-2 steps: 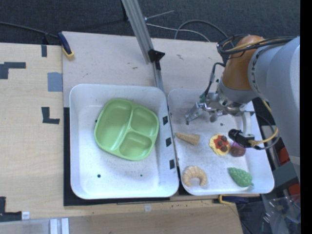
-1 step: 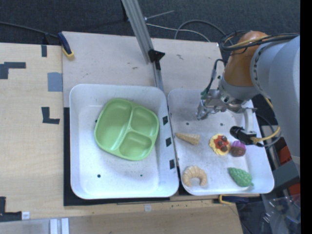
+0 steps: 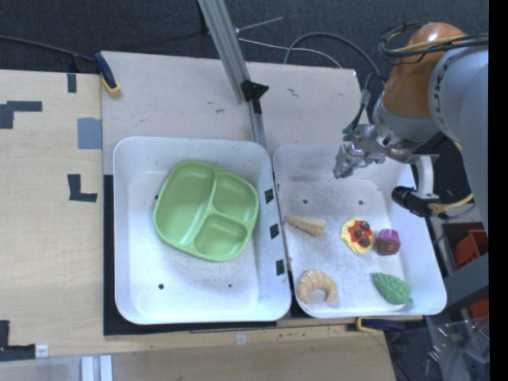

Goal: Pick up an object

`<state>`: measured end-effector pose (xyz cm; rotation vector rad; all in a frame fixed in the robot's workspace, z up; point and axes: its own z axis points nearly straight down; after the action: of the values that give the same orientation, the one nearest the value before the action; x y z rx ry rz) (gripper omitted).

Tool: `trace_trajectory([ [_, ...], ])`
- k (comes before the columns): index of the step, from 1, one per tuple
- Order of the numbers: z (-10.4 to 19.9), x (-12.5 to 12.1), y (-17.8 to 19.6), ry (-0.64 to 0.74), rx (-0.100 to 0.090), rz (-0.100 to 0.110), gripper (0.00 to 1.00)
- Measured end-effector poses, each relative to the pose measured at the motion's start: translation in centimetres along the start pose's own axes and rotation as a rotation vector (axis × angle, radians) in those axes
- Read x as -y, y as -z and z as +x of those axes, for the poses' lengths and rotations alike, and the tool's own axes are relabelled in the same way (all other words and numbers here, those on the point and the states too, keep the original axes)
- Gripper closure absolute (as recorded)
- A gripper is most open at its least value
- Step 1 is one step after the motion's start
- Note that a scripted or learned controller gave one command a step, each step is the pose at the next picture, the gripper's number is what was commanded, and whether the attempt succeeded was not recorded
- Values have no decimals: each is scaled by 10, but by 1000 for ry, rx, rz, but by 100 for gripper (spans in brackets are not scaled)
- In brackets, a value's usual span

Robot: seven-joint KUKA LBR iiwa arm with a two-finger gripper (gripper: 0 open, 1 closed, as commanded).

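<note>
Standing on bench: two white bins [image 3: 127, 213]
Right bin: croissant [image 3: 317, 286], pale and curved
Gripper [image 3: 347, 165]: grip state cannot be told

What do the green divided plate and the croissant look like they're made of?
The light green divided plate looks like moulded plastic: uniform colour, smooth with a soft sheen. The tan croissant is probably a plastic or rubber toy, evenly coloured with smooth ridges, though the view leaves that open.

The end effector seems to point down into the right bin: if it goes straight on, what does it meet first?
Most likely the bare floor of the right bin, near its far edge. The end effector hangs above that spot, and the ice cream cone and the fruit tart lie closer to the camera. Depth is unclear from this single view.
</note>
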<state>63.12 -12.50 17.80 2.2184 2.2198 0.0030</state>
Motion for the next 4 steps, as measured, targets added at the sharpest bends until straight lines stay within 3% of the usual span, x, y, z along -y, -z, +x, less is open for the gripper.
trace_trajectory([
  [2,-6,0,89,1,0,-1,100],
  [4,87,40,79,5,-2,6,100],
])
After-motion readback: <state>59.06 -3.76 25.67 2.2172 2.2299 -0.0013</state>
